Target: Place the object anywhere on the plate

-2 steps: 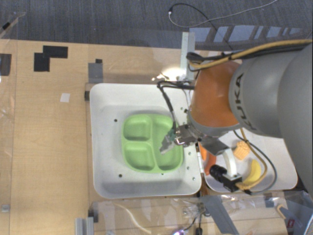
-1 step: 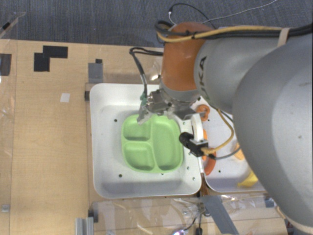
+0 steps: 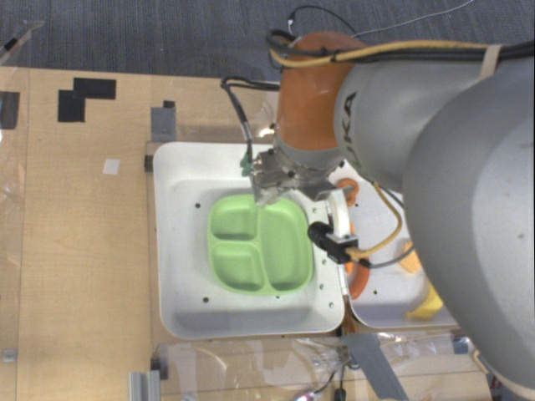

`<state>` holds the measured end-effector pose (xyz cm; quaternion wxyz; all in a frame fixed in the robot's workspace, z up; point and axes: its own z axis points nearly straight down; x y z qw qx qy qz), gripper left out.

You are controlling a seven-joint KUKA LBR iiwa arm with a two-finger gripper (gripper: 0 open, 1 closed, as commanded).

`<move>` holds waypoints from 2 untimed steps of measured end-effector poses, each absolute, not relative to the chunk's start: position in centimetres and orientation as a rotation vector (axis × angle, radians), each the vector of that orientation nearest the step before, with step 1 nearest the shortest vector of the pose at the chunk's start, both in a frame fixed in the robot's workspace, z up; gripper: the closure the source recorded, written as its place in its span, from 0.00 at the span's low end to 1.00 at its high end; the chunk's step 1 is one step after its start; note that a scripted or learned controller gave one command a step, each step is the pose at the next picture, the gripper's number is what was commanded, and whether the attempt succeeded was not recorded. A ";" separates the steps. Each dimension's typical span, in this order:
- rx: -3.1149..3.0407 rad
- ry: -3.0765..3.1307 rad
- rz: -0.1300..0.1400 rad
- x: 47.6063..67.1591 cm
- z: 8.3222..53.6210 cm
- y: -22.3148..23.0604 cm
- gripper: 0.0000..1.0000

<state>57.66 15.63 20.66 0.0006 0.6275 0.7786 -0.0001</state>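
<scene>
A light green plate [image 3: 251, 249] with three compartments lies in the middle of the left white bin [image 3: 180, 249]. My gripper [image 3: 269, 192] hangs over the plate's far edge, near the top of its large right compartment. The wrist and the orange band above it cover the gripper from this angle. I see no object on the plate, and what the gripper may carry is hidden.
The right bin [image 3: 384, 307] is mostly hidden under the arm. A long orange item [image 3: 359, 278], a small orange piece [image 3: 411, 261] and a yellow item [image 3: 426, 306] lie in it. Cables loop off the wrist over the divider between the bins.
</scene>
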 end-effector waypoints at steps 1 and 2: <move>2.326 2.114 -0.004 57.8 13.6 18.2 1.00; 2.326 2.114 -0.004 57.8 13.6 18.2 0.00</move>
